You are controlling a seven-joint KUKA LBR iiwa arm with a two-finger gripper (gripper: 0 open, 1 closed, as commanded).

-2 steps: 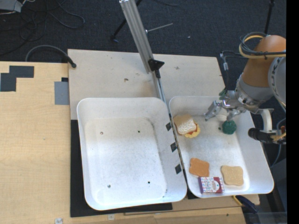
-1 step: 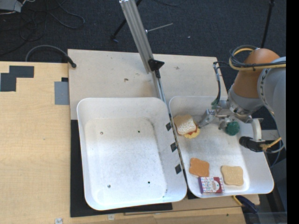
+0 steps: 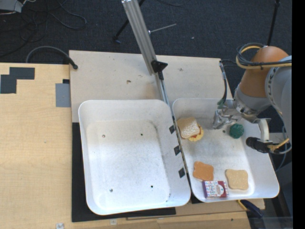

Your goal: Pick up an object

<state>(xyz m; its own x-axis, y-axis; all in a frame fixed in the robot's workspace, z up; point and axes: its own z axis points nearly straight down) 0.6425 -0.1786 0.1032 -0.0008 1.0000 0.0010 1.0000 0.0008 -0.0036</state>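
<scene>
Hovering low in the right bin [image 3: 267,187], far half: claw [image 3: 220,120], grip state impossible to tell. Just right of it, green ball [image 3: 236,130]; left, sandwich [image 3: 189,128] against the dividing wall. Along the near rim, orange slice [image 3: 203,171], toast [image 3: 237,179], small box [image 3: 215,189]. Open floor mid-bin. Left bin [image 3: 95,109] on pale surface [image 3: 109,75]; dark carpet [image 3: 71,13] beyond.

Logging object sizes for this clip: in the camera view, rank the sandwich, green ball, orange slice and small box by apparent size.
1. Sandwich
2. Small box and orange slice, which look about alike, so I won't rank them
3. Green ball, clearly smallest
</scene>
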